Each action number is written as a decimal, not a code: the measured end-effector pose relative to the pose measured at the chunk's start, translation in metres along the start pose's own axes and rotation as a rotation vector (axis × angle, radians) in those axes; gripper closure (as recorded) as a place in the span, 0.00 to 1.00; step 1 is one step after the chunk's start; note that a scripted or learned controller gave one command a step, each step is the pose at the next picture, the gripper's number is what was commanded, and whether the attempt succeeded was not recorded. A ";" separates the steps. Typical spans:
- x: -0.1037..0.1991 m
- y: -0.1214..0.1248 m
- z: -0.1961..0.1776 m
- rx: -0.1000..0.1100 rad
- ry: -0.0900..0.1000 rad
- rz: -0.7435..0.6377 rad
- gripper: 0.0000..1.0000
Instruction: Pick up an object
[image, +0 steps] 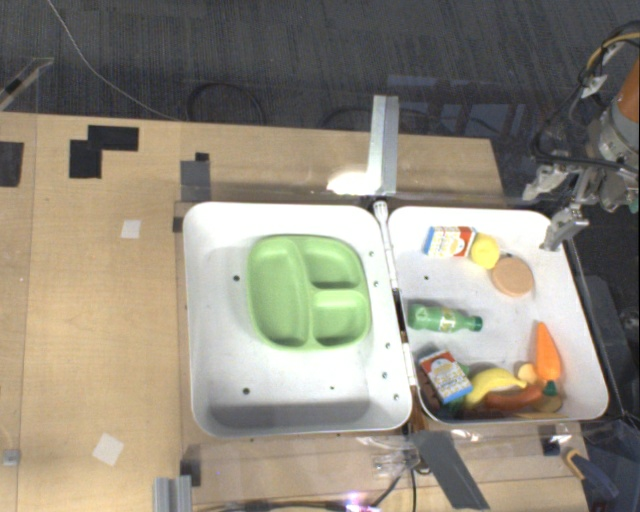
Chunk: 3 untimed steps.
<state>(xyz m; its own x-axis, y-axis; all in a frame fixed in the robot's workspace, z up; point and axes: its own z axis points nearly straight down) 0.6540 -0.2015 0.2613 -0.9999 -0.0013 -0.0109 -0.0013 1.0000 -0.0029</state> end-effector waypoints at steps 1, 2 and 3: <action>0.052 0.034 0.162 0.000 -0.004 -0.144 0.00; 0.119 0.022 0.170 0.000 -0.003 -0.071 0.00; 0.152 0.008 0.168 0.004 -0.018 0.041 0.00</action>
<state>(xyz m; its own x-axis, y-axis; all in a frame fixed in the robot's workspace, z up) 0.5041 -0.1937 0.0921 -0.9988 0.0395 -0.0295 0.0397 0.9992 -0.0058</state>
